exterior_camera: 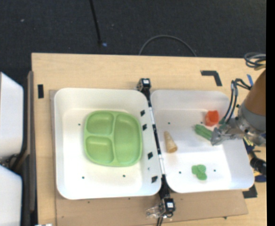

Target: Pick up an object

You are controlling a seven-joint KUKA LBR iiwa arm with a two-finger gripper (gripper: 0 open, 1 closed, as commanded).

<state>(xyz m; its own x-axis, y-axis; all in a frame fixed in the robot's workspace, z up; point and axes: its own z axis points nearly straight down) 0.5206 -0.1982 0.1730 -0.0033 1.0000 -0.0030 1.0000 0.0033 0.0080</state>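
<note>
Nearest me, at the bottom of the camera view, a small black clamp (166, 204) sits on the divider between my two bins. Just above it, in the right bin (184, 100), lies a small green lump (199, 172), on its own near the front wall. A tan cone (169, 141) lies near the divider, and further back an orange block (212, 117) rests just behind a green bar (203, 132). The left bin (69, 182) holds a green tray (113, 138) with three compartments.

My gripper (217, 137) hangs low in the right bin, its tip at the right end of the green bar, so I take the bar as my target. How wide the hand stands I cannot tell from here, and I see nothing clearly held in it.

To do this well I would centre over the bar's middle rather than its end, turn the wrist so the hand closes across its narrow width, and keep clear of the orange block, which sits close enough to be nudged. Then I would go straight down, close, and lift slowly.
</note>
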